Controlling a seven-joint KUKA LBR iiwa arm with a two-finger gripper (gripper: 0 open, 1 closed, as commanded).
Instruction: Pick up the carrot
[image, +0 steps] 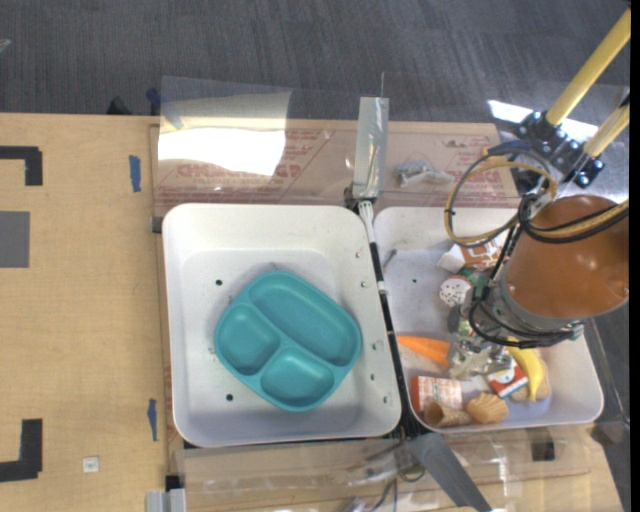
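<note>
A robotics lab; two white bins (180, 330) sit on a cardboard-covered bench (70, 300) marked with tape, clear plastic sheets (225, 125) shield the edges, and a cabled arm (560, 265) reaches in.

The arm (560, 265) is reaching in from the right, its orange band facing the camera and hiding most of the wrist beneath it. Black and yellow cables are looping around its upper left side. The gripper (470, 356) is pointing down below the band, low and toward the left. Whether the jaws are standing apart or closed is not discernible from here.
</note>
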